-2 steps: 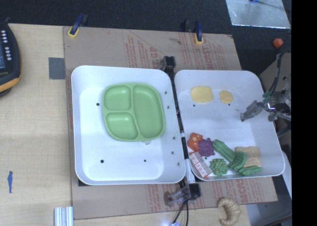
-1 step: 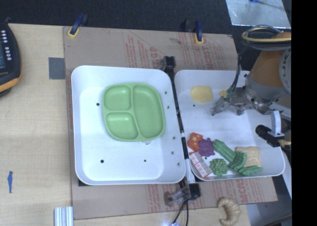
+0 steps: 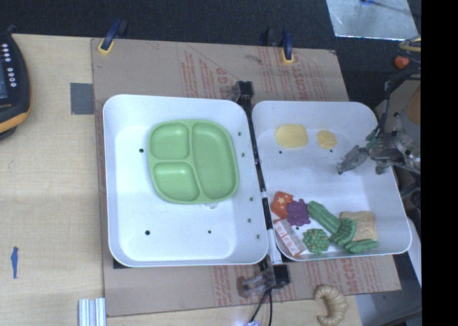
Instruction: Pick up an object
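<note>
Two yellow pieces [image 3: 291, 136] sit left of the claw [image 3: 351, 164], food pile [image 3: 325, 226] below-left. Claw spread: cannot tell. Risk: descending between them, grabbing nothing.

Your gripper [image 3: 356, 160] sits low over the right bin [image 3: 372, 189], near its right wall, reaching in from that wall's side. The fingers [image 3: 348, 162] point toward the bin's middle and slightly down, while the wrist behind them hangs past the rim.

Red print on the cardboard sheet [image 3: 215, 67] is too blurred to read.
</note>
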`<action>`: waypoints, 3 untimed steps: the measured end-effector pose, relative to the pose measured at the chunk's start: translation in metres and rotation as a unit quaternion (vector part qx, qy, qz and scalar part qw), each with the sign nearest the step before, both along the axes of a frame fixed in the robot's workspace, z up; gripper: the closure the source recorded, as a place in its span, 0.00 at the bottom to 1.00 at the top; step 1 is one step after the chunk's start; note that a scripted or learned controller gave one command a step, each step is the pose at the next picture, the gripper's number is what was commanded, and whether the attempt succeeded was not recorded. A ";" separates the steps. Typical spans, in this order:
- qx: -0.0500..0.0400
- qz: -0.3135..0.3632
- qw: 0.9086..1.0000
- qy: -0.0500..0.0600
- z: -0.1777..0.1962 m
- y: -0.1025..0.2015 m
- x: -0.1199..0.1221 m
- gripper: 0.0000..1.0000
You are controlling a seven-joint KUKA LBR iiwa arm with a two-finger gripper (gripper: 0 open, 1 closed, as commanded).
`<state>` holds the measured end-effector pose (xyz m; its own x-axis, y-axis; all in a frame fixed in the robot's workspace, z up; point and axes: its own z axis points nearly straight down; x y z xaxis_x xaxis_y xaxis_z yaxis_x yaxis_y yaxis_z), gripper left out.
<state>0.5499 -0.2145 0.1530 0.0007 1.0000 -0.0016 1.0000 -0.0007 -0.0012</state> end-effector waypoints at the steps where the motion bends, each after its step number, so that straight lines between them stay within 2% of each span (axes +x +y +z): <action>1: 0.001 0.005 1.000 -0.003 -0.056 0.019 0.110 0.00; 2: 0.002 0.001 1.000 0.005 -0.062 0.013 0.011 0.00; 3: 0.000 0.000 1.000 -0.002 0.077 0.026 -0.077 0.00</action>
